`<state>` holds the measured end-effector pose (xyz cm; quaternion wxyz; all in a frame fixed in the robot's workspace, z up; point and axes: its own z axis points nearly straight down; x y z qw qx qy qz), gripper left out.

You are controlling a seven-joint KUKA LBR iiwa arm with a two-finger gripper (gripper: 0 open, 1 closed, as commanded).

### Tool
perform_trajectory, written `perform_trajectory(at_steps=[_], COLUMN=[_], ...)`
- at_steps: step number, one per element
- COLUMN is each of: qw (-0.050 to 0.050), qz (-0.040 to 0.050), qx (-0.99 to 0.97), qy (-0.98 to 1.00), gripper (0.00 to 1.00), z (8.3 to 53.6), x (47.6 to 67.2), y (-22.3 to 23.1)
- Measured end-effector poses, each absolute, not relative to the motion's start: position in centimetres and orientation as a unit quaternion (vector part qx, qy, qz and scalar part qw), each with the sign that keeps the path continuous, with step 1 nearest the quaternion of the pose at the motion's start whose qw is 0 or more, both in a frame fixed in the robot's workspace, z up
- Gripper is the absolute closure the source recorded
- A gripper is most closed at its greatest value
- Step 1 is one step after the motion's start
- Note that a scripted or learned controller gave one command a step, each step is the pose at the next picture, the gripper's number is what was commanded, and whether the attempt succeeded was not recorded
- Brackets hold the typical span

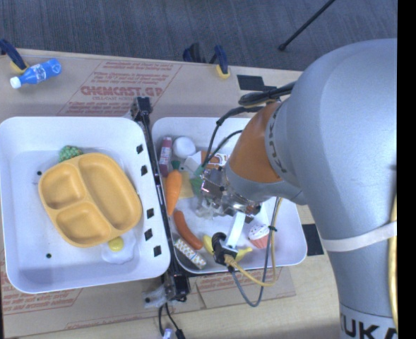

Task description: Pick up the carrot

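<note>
The carrot (pixel 172 191) is orange and tapered. It lies lengthwise along the left wall of the right bin (pixel 292 251), beside the divider. My gripper (pixel 215 202) hangs below the orange wrist band over the middle of that bin, a little to the right of the carrot. The wrist and cables hide its tip. Nothing shows the carrot lifted; it rests on the bin floor.
Around the carrot lie a reddish sausage (pixel 187 227), a dark bottle (pixel 166 150), a white ball (pixel 185 145), a yellow banana (pixel 212 244) and a snack bar (pixel 188 252). The left bin (pixel 10 189) holds a yellow divided plate (pixel 87 198). A blue bottle (pixel 37 72) lies on the bench.
</note>
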<state>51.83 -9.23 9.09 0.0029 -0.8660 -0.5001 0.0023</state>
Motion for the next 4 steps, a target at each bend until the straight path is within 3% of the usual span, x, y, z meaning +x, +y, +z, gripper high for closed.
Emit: perform_trajectory(at_steps=[1, 2, 3, 4], qw=[0.003, 0.001, 0.002, 0.003], qz=[0.0021, 0.0008, 0.0019, 0.0031], qx=[-0.866, -0.826, -0.856, -0.891], qy=[-0.5, -0.564, -0.517, -0.454], gripper=[0.0, 0.0, 0.0, 0.0], z=[9.1, 19.2, 19.1, 19.1], x=[51.8, 61.0, 60.9, 59.1], y=[-9.2, -2.0, -1.7, -1.1])
